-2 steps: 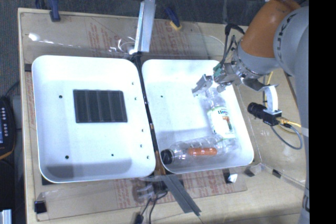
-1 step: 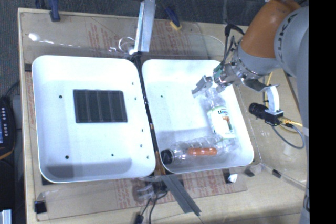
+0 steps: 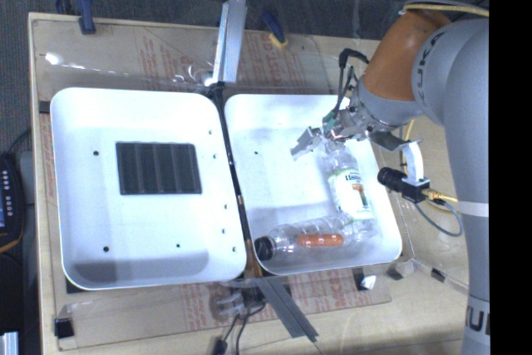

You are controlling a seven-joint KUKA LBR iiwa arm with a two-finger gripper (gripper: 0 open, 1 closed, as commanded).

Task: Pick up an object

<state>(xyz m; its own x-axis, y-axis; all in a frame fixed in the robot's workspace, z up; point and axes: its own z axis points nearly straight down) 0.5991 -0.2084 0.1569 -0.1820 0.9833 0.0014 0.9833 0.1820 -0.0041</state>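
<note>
Two clear plastic bottles lie in the right bin [image 3: 266, 179]. One bottle [image 3: 312, 240], with a black cap and an orange label, lies along the bin's near wall. The other bottle [image 3: 349, 187], with a white label, lies along the right wall with its upper end pointing toward the back. My gripper [image 3: 322, 137] hangs over the back right part of this bin, right at the upper end of the white-label bottle. Nothing is visibly lifted off the bin floor.
The left bin [image 3: 83, 204] holds a dark ribbed rectangle [image 3: 158, 168] on its floor. A metal divider post [image 3: 229, 37] stands at the back between the bins. Blue clamps [image 3: 83, 8] sit on the bench's back edge. Cables [image 3: 416, 187] run beside the right bin.
</note>
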